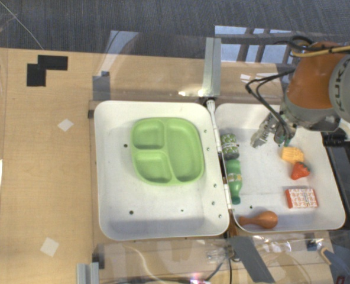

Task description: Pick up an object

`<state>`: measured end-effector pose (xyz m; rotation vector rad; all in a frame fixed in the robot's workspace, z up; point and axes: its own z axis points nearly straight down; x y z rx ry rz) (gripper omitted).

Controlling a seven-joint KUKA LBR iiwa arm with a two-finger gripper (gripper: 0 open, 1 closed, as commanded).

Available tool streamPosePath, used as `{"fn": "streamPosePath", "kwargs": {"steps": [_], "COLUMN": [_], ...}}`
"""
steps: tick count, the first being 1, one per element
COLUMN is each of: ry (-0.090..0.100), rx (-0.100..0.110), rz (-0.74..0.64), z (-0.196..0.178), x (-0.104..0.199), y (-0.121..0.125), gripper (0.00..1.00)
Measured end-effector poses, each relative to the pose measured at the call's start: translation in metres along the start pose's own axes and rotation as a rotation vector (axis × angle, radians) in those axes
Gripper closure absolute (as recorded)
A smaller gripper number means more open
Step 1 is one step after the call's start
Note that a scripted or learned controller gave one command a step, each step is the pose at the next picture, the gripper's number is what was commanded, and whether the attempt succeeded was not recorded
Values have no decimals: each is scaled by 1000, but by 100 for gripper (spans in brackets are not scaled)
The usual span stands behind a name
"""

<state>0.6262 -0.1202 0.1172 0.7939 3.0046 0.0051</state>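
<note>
The right bin holds several small things. A green bottle lies along its left wall. A yellow piece and a red piece lie near the right side. A red and white box sits below them, and a brown gourd-shaped thing rests at the front edge. My gripper hangs over the upper middle of this bin, just left of the yellow piece. Its fingers stand apart, open, with nothing between them.
The left bin bears a light green divided plate in its middle. A metal divider separates the two bins. Black cables loop off the wrist above the right bin's back edge.
</note>
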Motion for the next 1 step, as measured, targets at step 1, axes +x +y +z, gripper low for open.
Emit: {"fn": "streamPosePath", "kwargs": {"steps": [1], "ry": [19], "rx": [12], "rz": [301], "z": [-65], "x": [27], "y": [-49], "gripper": [100]}}
